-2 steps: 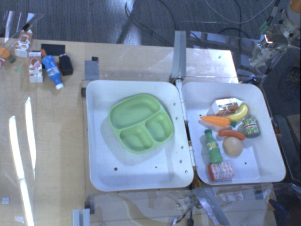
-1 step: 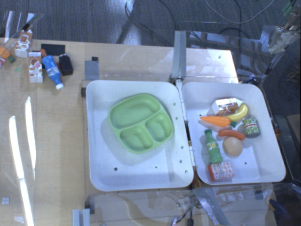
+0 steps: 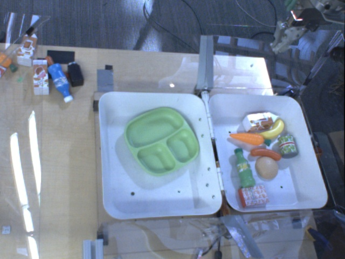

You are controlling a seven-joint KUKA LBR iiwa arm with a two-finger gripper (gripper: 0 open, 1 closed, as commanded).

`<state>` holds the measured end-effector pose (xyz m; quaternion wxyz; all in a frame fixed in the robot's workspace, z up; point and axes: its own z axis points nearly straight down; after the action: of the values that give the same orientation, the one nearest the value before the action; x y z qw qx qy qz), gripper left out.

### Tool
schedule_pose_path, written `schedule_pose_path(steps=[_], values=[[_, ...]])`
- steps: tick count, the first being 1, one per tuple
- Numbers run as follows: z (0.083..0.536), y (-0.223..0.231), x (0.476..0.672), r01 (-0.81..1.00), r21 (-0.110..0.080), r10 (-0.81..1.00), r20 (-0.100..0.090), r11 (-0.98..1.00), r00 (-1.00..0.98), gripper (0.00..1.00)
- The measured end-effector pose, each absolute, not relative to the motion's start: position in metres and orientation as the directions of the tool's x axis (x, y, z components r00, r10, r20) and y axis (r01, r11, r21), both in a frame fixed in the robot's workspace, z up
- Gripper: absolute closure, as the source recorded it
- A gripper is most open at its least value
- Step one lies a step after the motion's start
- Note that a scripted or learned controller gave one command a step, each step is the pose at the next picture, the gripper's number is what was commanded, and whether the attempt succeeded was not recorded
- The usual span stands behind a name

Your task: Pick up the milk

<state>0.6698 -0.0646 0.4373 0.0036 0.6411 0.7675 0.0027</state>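
So, as things stand:

Arm: the grey arm (image 3: 315, 4) hangs at the far right corner of the view, beyond the far rim of the right bin (image 3: 307, 144) and off the surface (image 3: 64, 161). It is well apart from everything in the bin.

Jaws: blurred and small against the cables. I cannot tell whether they are released or clenched, and nothing is seen in them.

Milk carton: the small white carton (image 3: 257, 122) with a red and brown label lies on its side in the right bin, in the part of the bin nearest the jaws. I take this to be the milk, though the print is too small to read.

Direction from the jaws: toward the camera and a little to view-left, well apart. It is the first thing the jaws would meet coming in over the far rim.

Long axis: roughly across the view, left to right, so a grip across the short sides looks the likelier fit.

Crowding: the banana (image 3: 274, 129) rests on the carton's side away from the jaws, touching it. The carrot (image 3: 247, 139) lies just beyond that, and the green bottle (image 3: 244, 169) farther still.

Clear side: the carton's edge facing the jaws looks free.

Risk: coming down too far past the carton would likely catch the banana.
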Motion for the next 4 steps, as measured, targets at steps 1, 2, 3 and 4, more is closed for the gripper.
schedule_pose_path(steps=[1,2,3,4], values=[[0.45,-0.063,0.671,0.983,0.016,0.983,-0.005,0.184,-0.184,1.0],[0.462,-0.061,0.673,0.981,0.022,0.982,-0.007,0.191,-0.191,1.0],[0.474,-0.059,0.674,0.98,0.029,0.98,-0.01,0.198,-0.198,1.0],[0.486,-0.057,0.676,0.978,0.035,0.979,-0.013,0.205,-0.204,1.0]])
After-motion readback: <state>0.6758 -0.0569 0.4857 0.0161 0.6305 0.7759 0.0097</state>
